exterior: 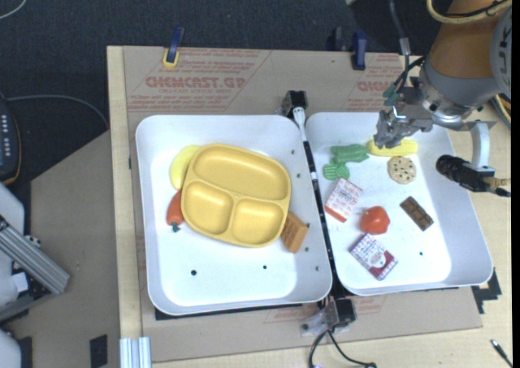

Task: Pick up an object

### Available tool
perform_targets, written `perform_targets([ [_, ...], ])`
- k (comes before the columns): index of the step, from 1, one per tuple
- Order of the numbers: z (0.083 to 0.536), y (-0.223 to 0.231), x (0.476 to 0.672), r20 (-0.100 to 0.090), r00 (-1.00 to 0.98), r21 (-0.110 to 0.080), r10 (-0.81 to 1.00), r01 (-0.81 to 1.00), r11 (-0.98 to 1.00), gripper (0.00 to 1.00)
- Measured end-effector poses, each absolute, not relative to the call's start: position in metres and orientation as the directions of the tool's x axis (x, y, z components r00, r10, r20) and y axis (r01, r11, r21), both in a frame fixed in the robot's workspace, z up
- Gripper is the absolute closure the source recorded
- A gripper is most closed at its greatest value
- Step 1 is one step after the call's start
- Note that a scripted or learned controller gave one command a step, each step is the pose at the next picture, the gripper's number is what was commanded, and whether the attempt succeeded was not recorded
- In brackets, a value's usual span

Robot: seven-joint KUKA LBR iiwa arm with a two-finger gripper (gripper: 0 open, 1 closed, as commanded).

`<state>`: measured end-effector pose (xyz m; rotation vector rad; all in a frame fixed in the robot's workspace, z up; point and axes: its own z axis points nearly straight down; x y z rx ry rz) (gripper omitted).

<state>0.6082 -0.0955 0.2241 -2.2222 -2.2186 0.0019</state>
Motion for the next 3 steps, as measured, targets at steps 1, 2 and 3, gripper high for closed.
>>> perform_targets([
  [1,0.235,-0.089,0.617,-0.001,-0.002,0.004,1.0,1.0,0.002,1.0],
  [2,0.231,-0.091,0.626,-0.001,-0.001,0.003,1.0,1.0,0.001,1.0],
  [3,0.217,-0.094,0.624,0.0,0.0,-0.002,1.0,1.0,0.0,1.0],
])
